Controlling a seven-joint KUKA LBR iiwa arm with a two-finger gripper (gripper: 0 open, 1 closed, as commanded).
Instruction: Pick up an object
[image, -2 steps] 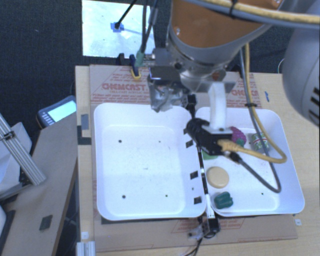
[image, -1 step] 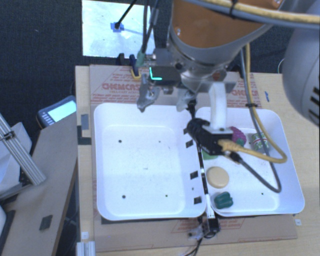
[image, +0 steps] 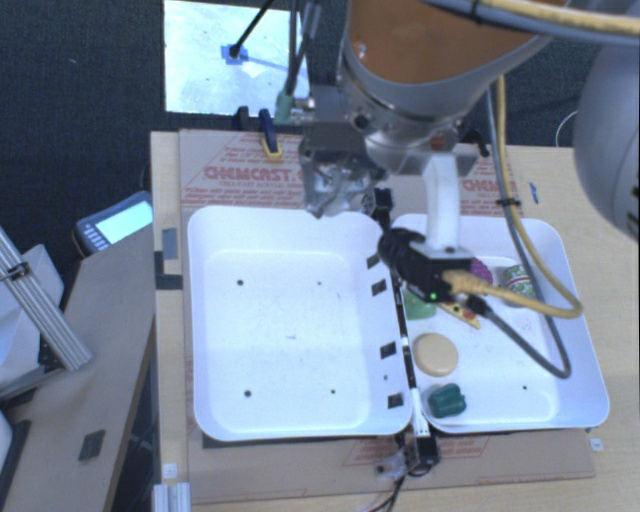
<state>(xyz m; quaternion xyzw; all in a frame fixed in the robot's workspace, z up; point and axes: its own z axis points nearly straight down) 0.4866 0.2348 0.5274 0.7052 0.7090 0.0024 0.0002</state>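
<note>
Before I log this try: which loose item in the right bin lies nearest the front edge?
The dark green lump, in the right bin's front left corner. The tan round disc lies just behind it; the other pieces sit further back, near the arm.

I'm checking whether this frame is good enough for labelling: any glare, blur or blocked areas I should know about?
Camera view: soft overall, small objects lack crisp edges; a bright washed-out patch glares at top left; the arm looms large and blurred at top, hiding the right bin's far part; the left bin is evenly lit; the tan disc and green object read clearly.
</note>
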